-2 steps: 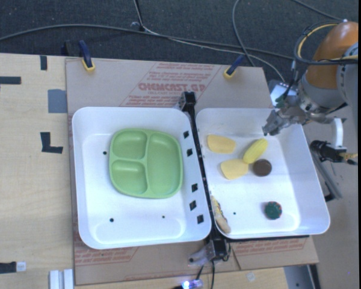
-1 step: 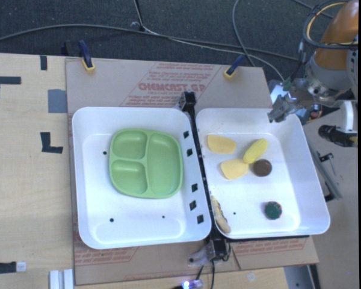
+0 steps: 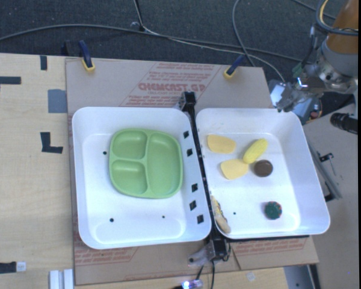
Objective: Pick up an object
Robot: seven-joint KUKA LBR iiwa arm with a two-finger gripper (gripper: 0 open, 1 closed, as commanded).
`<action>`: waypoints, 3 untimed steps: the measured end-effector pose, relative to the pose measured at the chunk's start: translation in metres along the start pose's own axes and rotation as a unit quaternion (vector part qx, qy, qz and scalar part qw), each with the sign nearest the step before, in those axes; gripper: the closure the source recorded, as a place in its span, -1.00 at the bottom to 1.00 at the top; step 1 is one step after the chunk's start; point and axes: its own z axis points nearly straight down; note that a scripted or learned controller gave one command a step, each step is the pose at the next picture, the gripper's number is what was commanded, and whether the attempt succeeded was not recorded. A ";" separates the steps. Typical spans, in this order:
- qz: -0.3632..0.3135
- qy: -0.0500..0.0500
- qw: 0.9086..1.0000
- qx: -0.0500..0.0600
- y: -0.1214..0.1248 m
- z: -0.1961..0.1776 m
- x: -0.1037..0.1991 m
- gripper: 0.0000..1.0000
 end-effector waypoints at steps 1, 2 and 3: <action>-0.001 0.001 1.000 0.004 -0.012 0.013 0.046 1.00; -0.002 0.001 1.000 0.004 -0.019 0.026 0.105 1.00; -0.002 0.002 1.000 0.003 -0.032 0.018 0.159 1.00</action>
